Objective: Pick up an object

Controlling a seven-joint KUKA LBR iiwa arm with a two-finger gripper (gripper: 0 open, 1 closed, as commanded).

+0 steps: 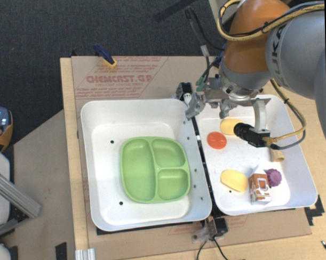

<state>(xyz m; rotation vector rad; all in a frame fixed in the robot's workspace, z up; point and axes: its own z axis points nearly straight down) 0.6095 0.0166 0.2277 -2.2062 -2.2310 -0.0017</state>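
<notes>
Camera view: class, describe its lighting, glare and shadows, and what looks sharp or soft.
Camera view: light is even and soft; the green divided tray is sharp, casting only a faint shadow; a pale sheen sits on the arm's orange band; the grey arm looks slightly soft.

The thick grey metal arm (304,47) reaches in from the right edge of the camera view and fills its upper right corner. Its last link bends round towards the left and turns downward. A broad, rounded orange band (253,30) caps that joint, glossy and brightly lit on top. Below the band the grey wrist (241,81) narrows and points almost straight down. The metal two-finger gripper (226,106) hangs beneath the wrist, low and seen from above at a slant, its silver-grey parts spread to either side.
</notes>
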